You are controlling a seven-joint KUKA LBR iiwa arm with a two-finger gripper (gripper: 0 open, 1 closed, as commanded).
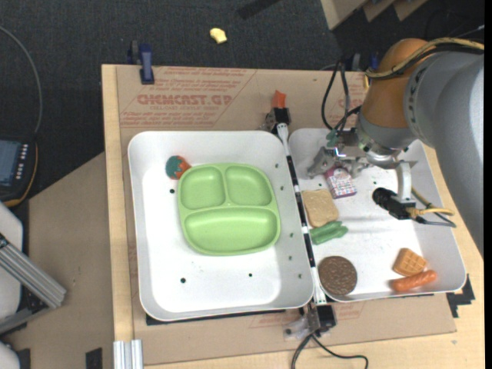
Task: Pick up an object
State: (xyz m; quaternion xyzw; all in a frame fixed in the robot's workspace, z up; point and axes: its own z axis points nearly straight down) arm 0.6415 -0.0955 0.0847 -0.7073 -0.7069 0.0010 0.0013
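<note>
The arm (430, 91) enters from the right and positions the gripper (338, 158) over the far left corner of the right bin (373, 244). Gripper state: cannot be determined from this view, and no item is visibly held. A pink-and-white packet (340, 184) lies on the bin floor just beside the gripper, on its near side. Along the left wall of the right bin lie 3 more items, from far to near: a tan bread slice (318, 206), a green pod (328, 232) touching the slice's near edge, and a brown disc (337, 274). At the near right corner, a waffle piece (409, 262) sits just beside an orange sausage (412, 281). The left bin (154, 244) holds a green plate (228, 208) with 3 compartments and a small red-and-green ball (177, 166) at the plate's far left corner.
</note>
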